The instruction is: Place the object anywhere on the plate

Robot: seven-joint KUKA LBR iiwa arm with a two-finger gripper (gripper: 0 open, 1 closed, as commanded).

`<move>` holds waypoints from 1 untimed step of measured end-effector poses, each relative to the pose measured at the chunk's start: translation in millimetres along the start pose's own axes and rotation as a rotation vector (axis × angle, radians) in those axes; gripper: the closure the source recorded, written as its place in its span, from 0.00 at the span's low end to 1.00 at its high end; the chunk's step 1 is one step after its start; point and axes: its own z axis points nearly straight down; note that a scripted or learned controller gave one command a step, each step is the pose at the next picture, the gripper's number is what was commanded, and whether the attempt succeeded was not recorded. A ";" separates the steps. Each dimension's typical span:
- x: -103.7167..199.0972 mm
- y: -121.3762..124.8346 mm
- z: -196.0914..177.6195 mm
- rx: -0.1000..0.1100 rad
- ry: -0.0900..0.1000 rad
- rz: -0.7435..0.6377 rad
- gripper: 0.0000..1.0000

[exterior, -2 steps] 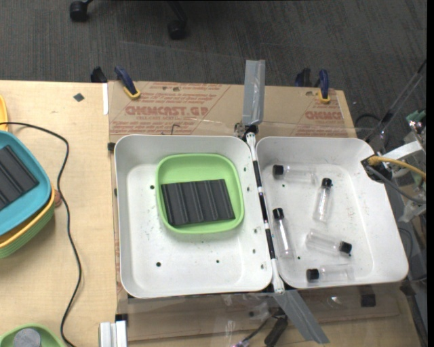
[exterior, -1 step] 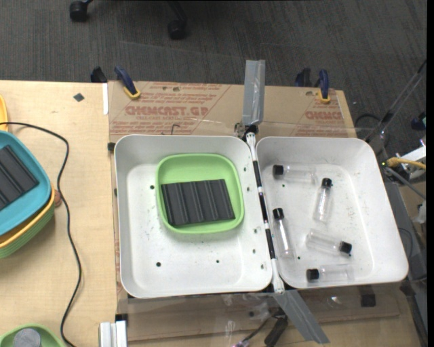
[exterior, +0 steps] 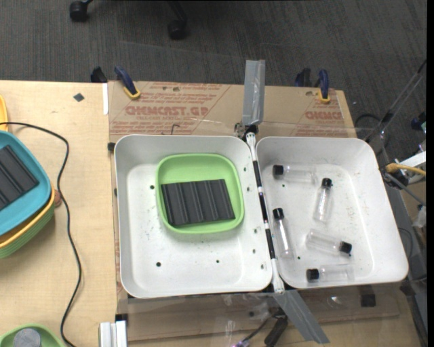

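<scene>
Camera view: five small clear vials (exterior: 322,200) with black caps (exterior: 327,182) lie scattered on their sides in the right bin (exterior: 380,169), well apart from the plate (exterior: 200,162); their glassy bodies nearly vanish against the white floor, so outlines are hard to trace; the one nearest the front rim shows little beyond its cap; the square green plate sits in the left bin (exterior: 135,257), a dark ribbed mat (exterior: 196,202) covering its middle.

I see a dark grey carpet floor (exterior: 285,34) far away. Black chair wheels (exterior: 80,9) stand on it. A light wooden table (exterior: 54,108) sits on the left.
</scene>
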 end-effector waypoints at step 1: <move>7.8 1.9 2.7 -0.001 0.001 -0.004 0.00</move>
